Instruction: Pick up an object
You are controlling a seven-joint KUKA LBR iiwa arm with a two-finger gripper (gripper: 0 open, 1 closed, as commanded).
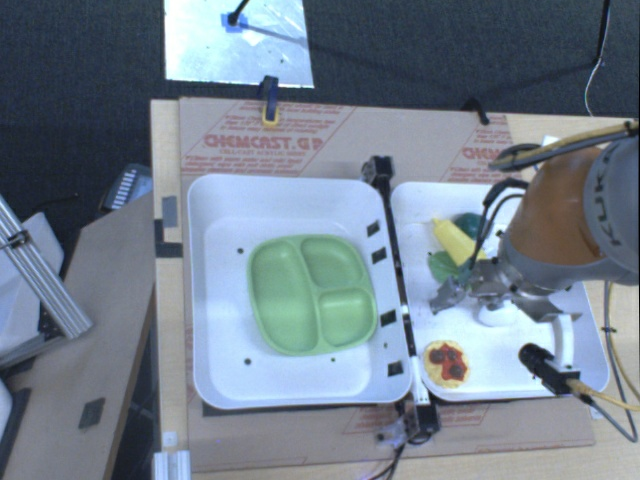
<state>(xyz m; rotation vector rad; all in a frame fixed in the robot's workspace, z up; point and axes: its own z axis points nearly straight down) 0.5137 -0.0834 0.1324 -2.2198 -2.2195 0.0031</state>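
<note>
My gripper (446,297) hangs low over the middle of the right bin (420,203), with its metal tip pointing left. Just beyond the tip lies a light green piece (440,265). Behind that, a yellow toy (452,238) lies next to a darker green item (468,223). A small round yellow toy with red topping (447,362) rests near the bin's front edge, apart from the gripper. A white object (493,316) peeks out from under the wrist. I see nothing between the fingers.
The left bin (215,268) holds a green divided plate (308,294). A black divider strip (392,268) runs between the two bins. The grey and orange arm (560,218) covers the right bin's right half.
</note>
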